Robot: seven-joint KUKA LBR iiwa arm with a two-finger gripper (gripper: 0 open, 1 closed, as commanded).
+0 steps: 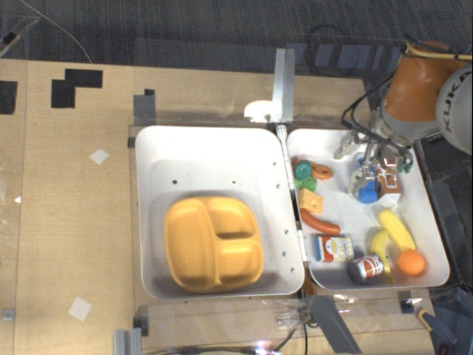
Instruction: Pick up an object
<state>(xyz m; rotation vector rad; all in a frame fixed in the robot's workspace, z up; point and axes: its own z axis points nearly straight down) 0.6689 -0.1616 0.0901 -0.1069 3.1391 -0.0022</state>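
- The gripper hangs in the right bin, upper part; its spread I cannot tell.
- A blue toy sits right under it, maybe touching.
- Corn, orange, can crowd the near corner.
- A yellow tray lies in the left bin, open floor around it.

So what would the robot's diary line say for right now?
gripper low in right bin | over blue object | grasp unconfirmed | yellow tray in left bin

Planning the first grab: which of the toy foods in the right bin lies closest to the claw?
The blue piece, right under the claw. The corn, orange and sausage lie farther toward the bin's near side.
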